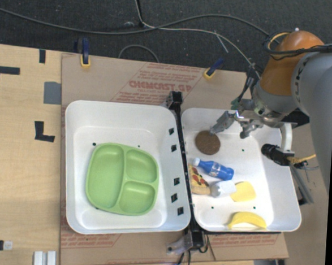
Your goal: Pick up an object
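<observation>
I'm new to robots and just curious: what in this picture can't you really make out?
- Gripper, camera view: too small to tell what, if anything, it touches.
- Colourful packet: partly covered by the blue bottle; print unreadable.
- Arm: cut off by the right edge.

Showing a thick grey arm [322, 83] with smooth rounded casing, wearing a glossy orange band [287, 61] above the wrist. Carrying a darker metal wrist block below it, ending in a two-finger gripper [234, 127] with slim grey fingers [221, 125]. Trailing thin cables near the wrist, with a black fitting alongside.
</observation>
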{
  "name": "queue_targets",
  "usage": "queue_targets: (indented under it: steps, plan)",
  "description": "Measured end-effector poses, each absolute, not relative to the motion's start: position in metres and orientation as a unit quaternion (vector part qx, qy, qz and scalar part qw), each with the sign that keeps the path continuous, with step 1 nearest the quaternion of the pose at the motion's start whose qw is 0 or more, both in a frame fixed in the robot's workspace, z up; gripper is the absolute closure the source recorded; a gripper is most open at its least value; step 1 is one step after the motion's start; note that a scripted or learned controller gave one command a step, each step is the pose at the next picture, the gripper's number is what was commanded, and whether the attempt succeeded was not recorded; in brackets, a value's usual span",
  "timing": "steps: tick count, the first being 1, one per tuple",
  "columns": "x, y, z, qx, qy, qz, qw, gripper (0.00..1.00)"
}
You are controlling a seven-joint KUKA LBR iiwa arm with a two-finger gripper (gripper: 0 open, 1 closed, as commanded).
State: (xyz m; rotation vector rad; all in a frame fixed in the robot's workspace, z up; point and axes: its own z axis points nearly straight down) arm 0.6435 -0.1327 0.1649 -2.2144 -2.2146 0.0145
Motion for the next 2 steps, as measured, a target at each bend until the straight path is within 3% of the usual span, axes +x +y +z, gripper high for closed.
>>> queue_targets:
  steps: [2]
  plan:
    - [0.647, -0.133, 0.084, -0.707, -0.707, 0.0018, 0.002, 0.00]
